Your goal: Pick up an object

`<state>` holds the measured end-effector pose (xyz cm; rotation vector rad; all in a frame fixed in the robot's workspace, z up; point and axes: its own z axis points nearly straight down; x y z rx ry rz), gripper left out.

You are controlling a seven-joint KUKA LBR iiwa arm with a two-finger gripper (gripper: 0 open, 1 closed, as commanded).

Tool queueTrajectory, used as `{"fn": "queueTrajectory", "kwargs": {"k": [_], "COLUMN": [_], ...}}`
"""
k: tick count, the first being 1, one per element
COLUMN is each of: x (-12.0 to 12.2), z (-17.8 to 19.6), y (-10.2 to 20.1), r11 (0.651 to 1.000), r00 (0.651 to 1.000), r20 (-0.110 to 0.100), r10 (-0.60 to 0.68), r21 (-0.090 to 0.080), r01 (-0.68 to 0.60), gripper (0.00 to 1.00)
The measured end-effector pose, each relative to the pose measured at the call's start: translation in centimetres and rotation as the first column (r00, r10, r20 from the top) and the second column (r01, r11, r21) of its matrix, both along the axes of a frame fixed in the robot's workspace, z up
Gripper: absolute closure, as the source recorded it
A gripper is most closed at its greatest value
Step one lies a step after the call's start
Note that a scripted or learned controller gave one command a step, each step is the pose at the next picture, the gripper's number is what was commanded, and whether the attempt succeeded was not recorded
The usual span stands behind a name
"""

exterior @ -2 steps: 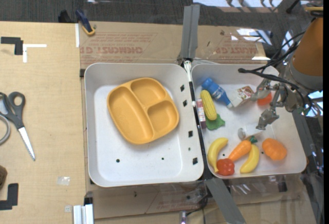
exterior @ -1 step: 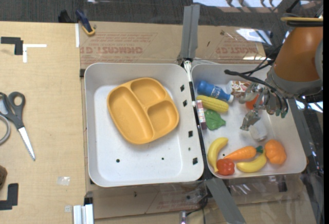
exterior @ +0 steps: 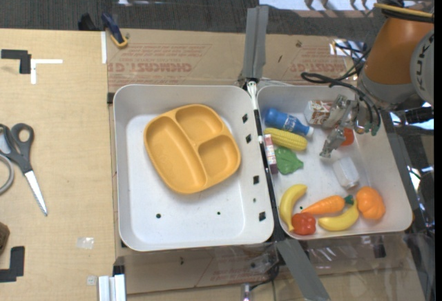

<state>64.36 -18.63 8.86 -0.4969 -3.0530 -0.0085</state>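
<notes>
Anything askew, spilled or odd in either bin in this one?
Nothing spilled or damaged. The yellow divided plate lies alone and skewed in the left bin; the toy food, such as the corn, carrot and bananas, is jumbled in the right bin, where the claw is.

At the upper right of the frame the arm (exterior: 404,51) shows a broad, rounded orange band above a grey wrist section. Dark cables loop beside the wrist. Below hangs the gripper (exterior: 336,134), metallic grey with slim, pale fingers.
</notes>
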Motion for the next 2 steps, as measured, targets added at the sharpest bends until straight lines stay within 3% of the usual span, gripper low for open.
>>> {"fn": "queueTrajectory", "kwargs": {"k": [1,2], "x": [0.6,-1.7], "z": [1.2,15.5], "y": [-0.1,6.5], "r11": [1.0,1.0], "r00": [0.999,0.998], "r20": [0.034,0.051], "r10": [0.0,0.027], "r21": [-0.011,-0.013], "r01": [0.0,-0.027], "gripper": [1.0,1.0]}}
